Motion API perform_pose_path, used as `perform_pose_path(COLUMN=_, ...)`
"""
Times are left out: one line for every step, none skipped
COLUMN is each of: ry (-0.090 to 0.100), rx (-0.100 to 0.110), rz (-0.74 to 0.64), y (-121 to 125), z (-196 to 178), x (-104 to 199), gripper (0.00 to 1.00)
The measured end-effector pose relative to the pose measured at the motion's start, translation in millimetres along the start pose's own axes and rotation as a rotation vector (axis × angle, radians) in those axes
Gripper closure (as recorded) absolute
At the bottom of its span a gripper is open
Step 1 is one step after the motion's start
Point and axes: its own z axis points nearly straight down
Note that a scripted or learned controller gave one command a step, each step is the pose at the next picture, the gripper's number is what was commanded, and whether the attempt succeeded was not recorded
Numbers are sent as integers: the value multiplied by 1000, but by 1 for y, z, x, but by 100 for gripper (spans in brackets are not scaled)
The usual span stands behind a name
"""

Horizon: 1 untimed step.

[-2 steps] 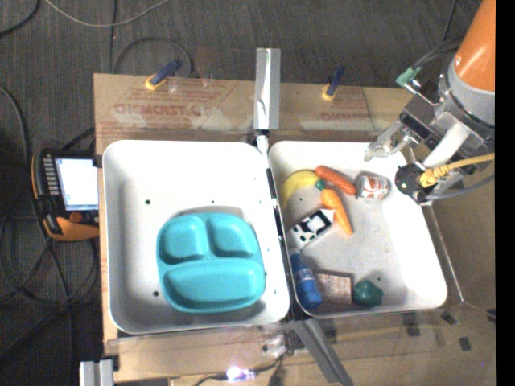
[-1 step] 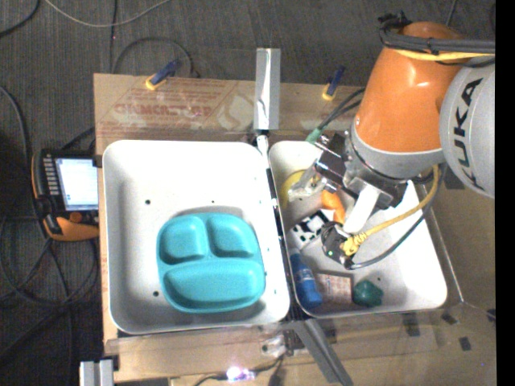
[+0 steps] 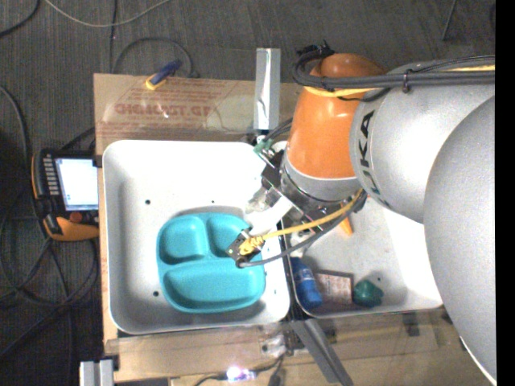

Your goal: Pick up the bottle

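Note:
A small blue bottle (image 3: 306, 286) lies in the right bin (image 3: 402, 300), close to that bin's left wall and near its front edge. The grey arm with its orange band (image 3: 326, 135) comes in from the right and covers most of the right bin. My gripper (image 3: 265, 195) hangs over the wall between the two bins, above the right part of the left bin (image 3: 129, 215) and behind and to the left of the bottle. Nothing can be seen in its hold.
A teal divided plate (image 3: 205, 264) lies in the left bin's front half. In the right bin, a brown flat packet (image 3: 336, 283) and a dark green object (image 3: 368, 293) sit just right of the bottle. A small orange piece (image 3: 347, 226) shows under the arm.

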Motion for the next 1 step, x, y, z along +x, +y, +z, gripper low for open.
perform_pose_path(ry=1, rx=-1, rz=357, y=-42, z=40, x=59, gripper=0)
